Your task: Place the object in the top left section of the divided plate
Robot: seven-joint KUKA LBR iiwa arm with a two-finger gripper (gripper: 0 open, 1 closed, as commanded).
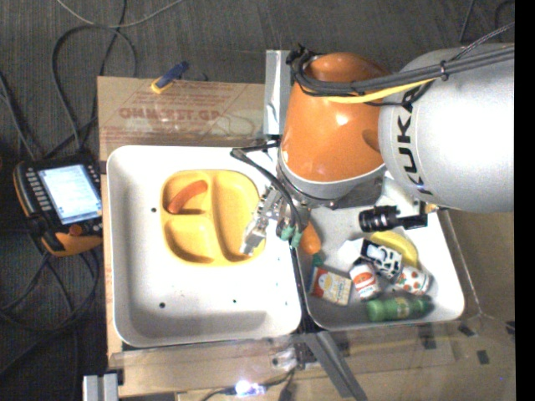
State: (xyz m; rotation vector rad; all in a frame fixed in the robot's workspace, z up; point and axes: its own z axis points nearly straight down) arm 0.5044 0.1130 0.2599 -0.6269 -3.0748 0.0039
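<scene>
Gripper (261, 224) hangs over the yellow divided plastic plate's (188, 253) right rim; the orange carrot-like piece (185, 195) already lies up-left in the top-left section. Grip state: cannot tell.

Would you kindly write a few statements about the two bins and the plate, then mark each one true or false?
1. The yellow divided plate sits in the left bin. True.
2. An orange object lies in the plate's top left section. True.
3. The green bottle lies on the plate. False: it lies in the right bin, near its front edge.
4. The gripper hangs over the right bin's far right corner. False: it is over the plate's right edge.
5. The handheld screen lies left of the left bin. True.
</scene>
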